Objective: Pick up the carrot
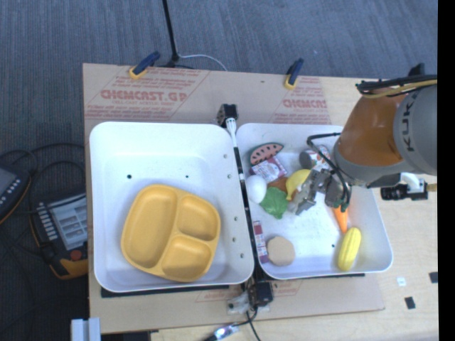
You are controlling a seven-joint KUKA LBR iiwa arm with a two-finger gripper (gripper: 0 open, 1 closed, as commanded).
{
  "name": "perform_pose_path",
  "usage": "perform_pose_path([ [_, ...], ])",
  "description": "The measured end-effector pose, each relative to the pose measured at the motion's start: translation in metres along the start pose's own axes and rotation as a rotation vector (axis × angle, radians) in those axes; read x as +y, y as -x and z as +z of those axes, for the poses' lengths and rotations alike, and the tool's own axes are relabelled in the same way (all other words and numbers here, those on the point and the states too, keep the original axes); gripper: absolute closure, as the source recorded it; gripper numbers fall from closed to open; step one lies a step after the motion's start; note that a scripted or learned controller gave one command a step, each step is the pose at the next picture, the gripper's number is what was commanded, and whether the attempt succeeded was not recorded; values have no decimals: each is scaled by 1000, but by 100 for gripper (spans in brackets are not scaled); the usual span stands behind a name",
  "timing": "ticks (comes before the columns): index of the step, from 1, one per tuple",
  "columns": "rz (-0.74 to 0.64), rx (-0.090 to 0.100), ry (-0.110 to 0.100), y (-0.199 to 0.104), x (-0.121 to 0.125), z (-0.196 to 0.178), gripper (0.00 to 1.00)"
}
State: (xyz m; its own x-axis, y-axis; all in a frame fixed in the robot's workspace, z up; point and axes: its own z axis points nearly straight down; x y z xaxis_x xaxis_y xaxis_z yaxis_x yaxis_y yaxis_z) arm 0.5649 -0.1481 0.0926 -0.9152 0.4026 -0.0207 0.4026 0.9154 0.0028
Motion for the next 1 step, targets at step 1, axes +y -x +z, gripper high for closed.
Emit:
perform_pose_path([
  [1,-115,-2,-1,-16,-80,-1,100],
])
